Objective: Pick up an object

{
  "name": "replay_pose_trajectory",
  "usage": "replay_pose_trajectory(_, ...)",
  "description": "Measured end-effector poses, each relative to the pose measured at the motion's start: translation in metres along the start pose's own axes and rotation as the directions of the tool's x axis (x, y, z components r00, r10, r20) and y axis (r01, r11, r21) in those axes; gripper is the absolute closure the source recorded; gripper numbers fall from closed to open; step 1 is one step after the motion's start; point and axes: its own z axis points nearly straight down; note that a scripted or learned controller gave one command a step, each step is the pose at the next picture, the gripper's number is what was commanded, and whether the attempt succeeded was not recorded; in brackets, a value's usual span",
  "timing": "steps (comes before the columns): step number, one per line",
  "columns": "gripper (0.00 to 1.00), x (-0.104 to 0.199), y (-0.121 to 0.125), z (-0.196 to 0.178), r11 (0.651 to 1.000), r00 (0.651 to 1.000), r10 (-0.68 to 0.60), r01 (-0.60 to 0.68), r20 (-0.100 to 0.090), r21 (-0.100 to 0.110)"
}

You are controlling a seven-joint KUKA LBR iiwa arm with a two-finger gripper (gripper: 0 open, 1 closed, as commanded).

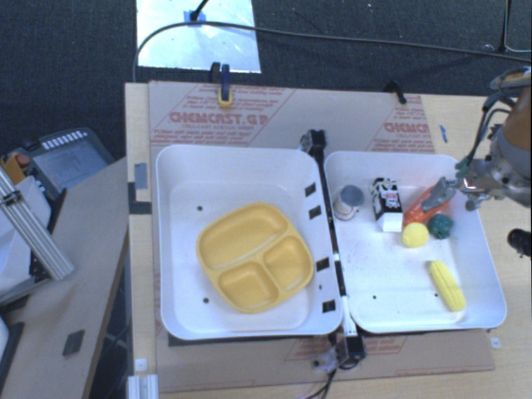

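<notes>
end effector (pixel 453 184) beside carrot (pixel 424 205)

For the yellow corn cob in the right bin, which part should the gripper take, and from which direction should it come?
Probably the middle of the corn cob, coming straight down from above. It lies flat on the right bin floor, apart from the other toys, long axis running slantwise. Closing the gripper fingers across its narrow width should hold better than along its length.

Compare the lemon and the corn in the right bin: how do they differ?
The lemon is small and round; the corn is long and lies at a slant. The lemon touches the carrot and a green piece; the corn lies alone, nearer the front wall. Both are yellow.
</notes>
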Motion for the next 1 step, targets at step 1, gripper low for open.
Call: replay_pose_trajectory(1,0.0,0.0069,-0.006,0.0586,1.0,1.0,0.0,0.0,-0.001,0.001)
